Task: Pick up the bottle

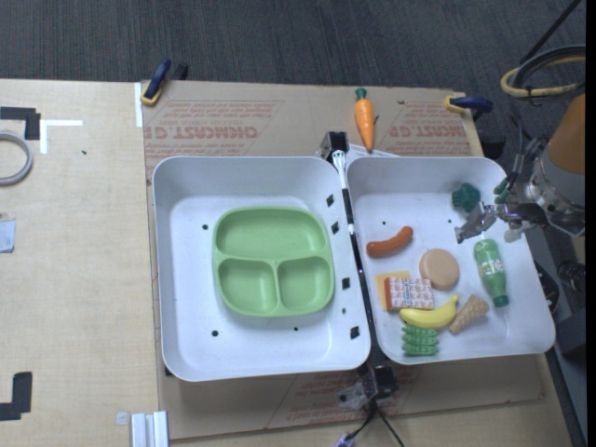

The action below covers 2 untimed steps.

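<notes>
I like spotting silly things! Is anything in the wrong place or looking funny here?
Yes: the toy carrot lies outside both bins, on the cardboard just above the right bin, while the other play food sits inside it. The green bottle lies on its side near the gripper. The green divided plate sits neatly in the left bin.

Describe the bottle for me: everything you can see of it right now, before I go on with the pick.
The bottle is small, green and see-through, plastic by its look, with a pale label band round the middle. It lies on its side on the floor of the right bin, near the right wall, its long axis running roughly up and down the view. The hand hovers just above its upper end. The ice-cream cone lies close beside its lower end.
</notes>
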Tool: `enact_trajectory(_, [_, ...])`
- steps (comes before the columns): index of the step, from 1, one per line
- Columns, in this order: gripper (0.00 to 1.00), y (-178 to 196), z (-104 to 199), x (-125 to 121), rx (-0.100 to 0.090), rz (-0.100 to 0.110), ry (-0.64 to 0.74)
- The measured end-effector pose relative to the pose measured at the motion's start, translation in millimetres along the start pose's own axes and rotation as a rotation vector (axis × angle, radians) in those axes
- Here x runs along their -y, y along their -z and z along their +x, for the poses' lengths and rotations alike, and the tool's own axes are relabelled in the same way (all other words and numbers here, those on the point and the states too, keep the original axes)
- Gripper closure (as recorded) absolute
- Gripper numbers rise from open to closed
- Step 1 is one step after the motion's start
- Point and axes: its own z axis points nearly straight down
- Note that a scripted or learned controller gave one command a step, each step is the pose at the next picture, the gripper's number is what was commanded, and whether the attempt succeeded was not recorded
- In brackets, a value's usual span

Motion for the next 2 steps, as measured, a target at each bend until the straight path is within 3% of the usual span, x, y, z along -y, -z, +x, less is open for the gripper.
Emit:
enact_trajectory(1, [0.0,-88,-31,-5,0.009,-0.021,0.053])
enact_trajectory(2, [1.0,-78,-33,-5,0.014,-0.024,0.05])
